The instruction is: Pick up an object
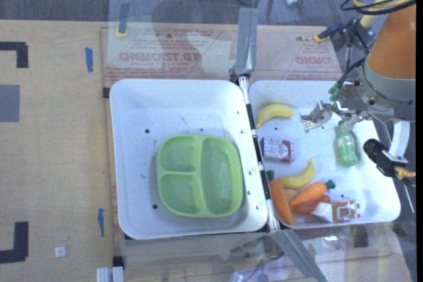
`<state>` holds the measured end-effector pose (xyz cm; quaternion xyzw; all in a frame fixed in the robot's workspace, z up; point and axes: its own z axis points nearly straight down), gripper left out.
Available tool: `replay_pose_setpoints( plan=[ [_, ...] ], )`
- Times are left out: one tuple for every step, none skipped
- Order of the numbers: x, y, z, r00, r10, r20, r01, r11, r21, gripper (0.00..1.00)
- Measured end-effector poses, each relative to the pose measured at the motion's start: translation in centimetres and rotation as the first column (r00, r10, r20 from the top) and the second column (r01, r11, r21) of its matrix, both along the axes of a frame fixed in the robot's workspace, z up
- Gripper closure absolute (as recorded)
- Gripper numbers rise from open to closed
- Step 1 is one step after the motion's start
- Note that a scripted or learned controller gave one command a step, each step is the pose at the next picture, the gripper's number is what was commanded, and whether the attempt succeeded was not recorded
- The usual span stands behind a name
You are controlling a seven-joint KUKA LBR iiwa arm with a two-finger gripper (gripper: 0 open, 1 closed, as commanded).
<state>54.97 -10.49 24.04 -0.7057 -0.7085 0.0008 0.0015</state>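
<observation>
Bins side by side: left bin [132,109] bearing green divided tray [199,176]; right bin [383,205] crowded. Gripper [325,113] above right bin, finger state impossible to tell. Likely pick: green bottle [346,148], just beside gripper; probably light, stiff, slippery; best taken across body. Nearby: carrots [301,198], two bananas [275,113], red packet [277,149].
</observation>
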Motion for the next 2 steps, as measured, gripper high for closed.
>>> replay_pose_setpoints(
  plan=[
    [-4.0,-6.1,-0.9,1.000,0.011,0.003,-0.011,1.000,-0.001,0.00],
    [-4.1,-10.2,-14.6,1.000,-0.012,0.005,0.012,1.000,-0.001,0.00]
  ],
)
